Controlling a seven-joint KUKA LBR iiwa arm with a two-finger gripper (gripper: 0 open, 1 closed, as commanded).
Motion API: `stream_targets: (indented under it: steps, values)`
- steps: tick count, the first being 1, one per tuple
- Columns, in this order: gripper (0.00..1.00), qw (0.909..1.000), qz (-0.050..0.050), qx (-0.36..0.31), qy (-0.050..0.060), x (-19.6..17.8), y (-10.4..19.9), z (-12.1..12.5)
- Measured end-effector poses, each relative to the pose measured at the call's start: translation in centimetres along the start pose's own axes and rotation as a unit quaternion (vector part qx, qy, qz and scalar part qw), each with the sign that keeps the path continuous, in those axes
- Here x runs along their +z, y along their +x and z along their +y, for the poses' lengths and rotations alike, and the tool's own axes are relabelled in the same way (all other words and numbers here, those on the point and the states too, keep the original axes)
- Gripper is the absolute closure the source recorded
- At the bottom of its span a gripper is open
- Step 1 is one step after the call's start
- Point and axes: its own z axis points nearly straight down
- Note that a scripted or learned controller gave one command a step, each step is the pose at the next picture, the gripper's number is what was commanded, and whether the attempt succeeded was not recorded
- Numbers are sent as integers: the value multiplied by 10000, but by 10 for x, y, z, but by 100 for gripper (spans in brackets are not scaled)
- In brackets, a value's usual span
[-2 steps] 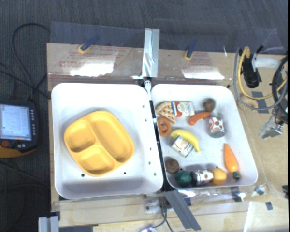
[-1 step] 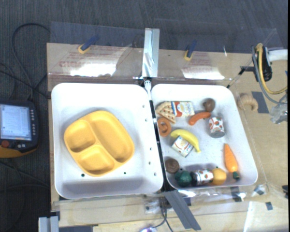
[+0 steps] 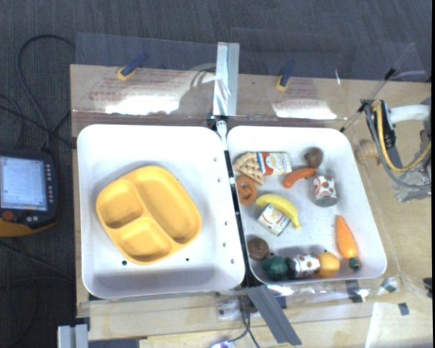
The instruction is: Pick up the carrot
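Carrot lies near right bin's right wall, long axis roughly front-to-back, green end forward. Lemon just beside its tip; banana apart. Pincer state: cannot tell.

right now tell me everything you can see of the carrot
The carrot is a small orange toy, plastic-looking, tapered, its narrow tip pointing up the view and its blunt end toward the bin's near edge. It lies flat near the right wall of the right bin, apart from the banana. A small green item sits at its blunt end.
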Motion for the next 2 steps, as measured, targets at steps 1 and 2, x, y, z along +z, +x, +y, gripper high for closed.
stream_targets:
  steps: [1,2]
  values:
    - [100,10000,16,-11,5,-5,8,-3]
    - [100,10000,25,7,10,-10,-2,0]
